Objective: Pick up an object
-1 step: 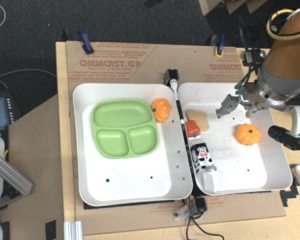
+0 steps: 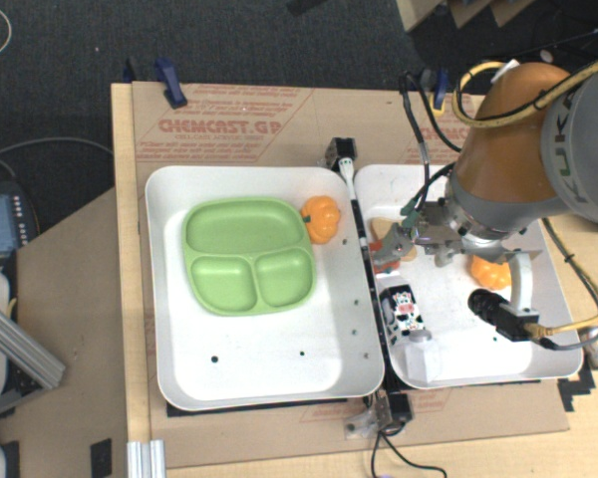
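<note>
Gripper (image 2: 391, 252) sits low at right bin's (image 2: 458, 366) left edge, center-right of frame; can't tell fingers' state. Orange fruit (image 2: 321, 218) lies in left bin (image 2: 249, 371), touching green divided plate (image 2: 247, 255); small black-white toy (image 2: 404, 312) just below gripper.

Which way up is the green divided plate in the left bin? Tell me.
Right way up. The green plate lies flat in the left bin, its three hollow compartments facing the camera; nothing sits in them.

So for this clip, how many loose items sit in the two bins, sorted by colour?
Green: 1, the divided plate in the left bin.
Orange: 2, a round fruit-like item beside that plate, and another in the right bin.
Black and white: 1, a small item in the right bin.
Total: 4.
</note>
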`<act>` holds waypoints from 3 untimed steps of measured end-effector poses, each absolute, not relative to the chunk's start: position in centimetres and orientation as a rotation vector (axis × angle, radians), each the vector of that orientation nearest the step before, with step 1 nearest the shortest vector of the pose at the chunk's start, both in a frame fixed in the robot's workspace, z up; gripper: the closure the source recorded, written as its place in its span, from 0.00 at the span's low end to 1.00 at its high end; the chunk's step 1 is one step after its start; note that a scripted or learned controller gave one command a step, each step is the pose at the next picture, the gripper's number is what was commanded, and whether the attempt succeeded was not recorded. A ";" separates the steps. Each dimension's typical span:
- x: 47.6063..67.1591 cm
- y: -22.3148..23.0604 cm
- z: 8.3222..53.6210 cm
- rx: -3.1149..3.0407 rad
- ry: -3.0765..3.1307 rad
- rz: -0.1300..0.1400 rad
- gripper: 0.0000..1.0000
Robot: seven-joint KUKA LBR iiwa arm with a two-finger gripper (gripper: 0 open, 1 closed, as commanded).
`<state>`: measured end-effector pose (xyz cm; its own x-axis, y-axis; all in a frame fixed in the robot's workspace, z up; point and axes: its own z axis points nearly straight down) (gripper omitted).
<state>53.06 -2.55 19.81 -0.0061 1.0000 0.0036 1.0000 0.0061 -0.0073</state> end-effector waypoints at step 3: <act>48.0 9.2 30.0 -2.214 -2.231 -0.008 1.00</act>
<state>47.96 9.17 29.95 -0.0077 1.0000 0.0022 1.0000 0.0077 0.0051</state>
